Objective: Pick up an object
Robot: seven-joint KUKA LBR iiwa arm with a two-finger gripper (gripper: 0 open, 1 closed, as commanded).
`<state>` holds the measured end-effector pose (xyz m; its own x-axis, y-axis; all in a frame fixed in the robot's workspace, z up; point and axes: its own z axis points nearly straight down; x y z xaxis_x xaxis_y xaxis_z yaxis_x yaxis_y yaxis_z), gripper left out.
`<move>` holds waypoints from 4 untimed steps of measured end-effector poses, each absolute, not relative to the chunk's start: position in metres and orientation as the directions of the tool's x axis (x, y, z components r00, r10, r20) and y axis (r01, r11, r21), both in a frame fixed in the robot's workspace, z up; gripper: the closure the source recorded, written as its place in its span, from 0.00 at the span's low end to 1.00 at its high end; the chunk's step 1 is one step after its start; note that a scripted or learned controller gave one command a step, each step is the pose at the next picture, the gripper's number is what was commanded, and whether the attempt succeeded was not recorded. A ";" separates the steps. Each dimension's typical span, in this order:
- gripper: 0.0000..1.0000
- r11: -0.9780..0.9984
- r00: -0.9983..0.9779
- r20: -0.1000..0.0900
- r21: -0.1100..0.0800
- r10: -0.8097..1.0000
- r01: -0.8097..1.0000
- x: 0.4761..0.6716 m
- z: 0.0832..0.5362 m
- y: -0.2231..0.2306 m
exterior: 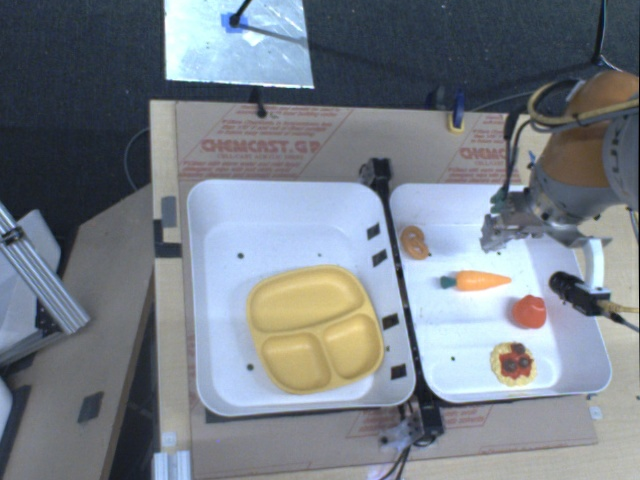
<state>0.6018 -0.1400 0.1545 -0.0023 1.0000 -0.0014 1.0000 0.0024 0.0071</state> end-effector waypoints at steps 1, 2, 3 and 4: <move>1.00 0.006 -0.006 -0.002 0.009 1.000 1.000 0.607 0.215 -0.132; 1.00 0.006 -0.006 -0.002 0.007 1.000 1.000 0.608 0.270 -0.132; 1.00 0.010 -0.010 0.002 0.002 1.000 1.000 0.606 0.274 -0.076; 1.00 0.010 -0.010 0.002 0.001 1.000 1.000 0.602 0.255 -0.023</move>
<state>0.6016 -0.0225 0.2554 -0.0103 0.9999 0.0018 0.9999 0.0103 0.0010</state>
